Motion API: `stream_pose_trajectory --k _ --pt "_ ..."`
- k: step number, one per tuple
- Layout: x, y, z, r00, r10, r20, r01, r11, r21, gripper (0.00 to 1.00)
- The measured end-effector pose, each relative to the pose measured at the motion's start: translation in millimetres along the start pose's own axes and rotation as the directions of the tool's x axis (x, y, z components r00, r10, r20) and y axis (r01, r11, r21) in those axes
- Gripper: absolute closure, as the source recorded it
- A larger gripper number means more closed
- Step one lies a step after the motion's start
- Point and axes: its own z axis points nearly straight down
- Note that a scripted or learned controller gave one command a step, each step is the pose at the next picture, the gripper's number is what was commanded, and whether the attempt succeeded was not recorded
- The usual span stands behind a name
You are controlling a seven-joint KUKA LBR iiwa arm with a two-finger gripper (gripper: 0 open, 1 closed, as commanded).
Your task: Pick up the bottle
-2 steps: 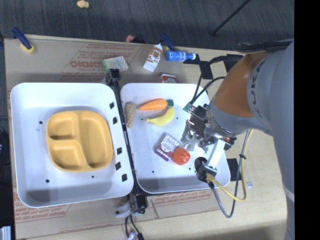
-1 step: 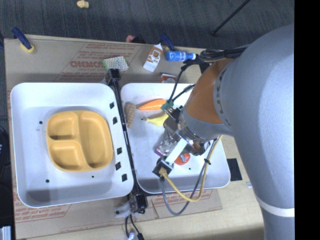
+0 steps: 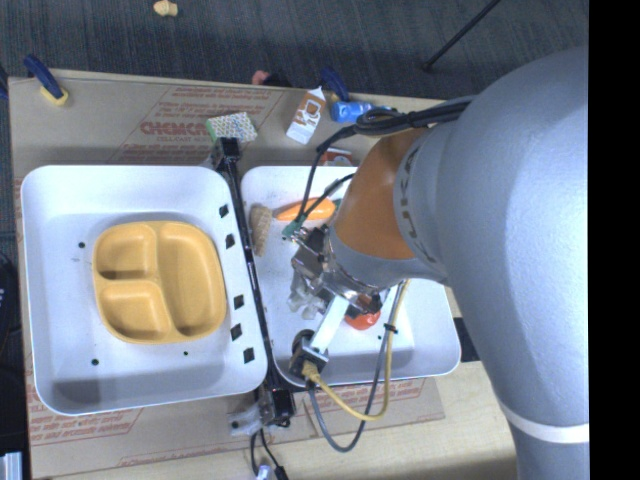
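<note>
Robot arm reaching down into the right bin.

On the left, a white plastic bin (image 3: 45, 268) holding a yellow plastic tray with three sections (image 3: 158, 280). Next to it, a second white plastic bin (image 3: 425, 353), with a tan brush (image 3: 261, 226) and an orange carrot-shaped thing (image 3: 305, 209) near its far side. Further right, the big grey arm with an orange band (image 3: 375, 203) covering much of that bin. Hand (image 3: 310, 293) low inside it, open or closed hard to tell. Something small and red (image 3: 362, 317) just beside the hand, maybe the bottle, mostly hidden.
</note>
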Motion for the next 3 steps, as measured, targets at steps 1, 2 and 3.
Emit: stream_pose_trajectory --k 1,2,3 --pt "25.8 -21.9 0.3 0.997 -0.083 0.001 0.083 0.997 0.002 1.0" --pt "48.2 -40.7 0.5 0.839 -0.544 0.003 0.544 0.839 0.002 1.0" --pt "-11.3 9.6 -46.6 0.994 -0.106 0.001 0.106 0.994 -0.004 1.0"
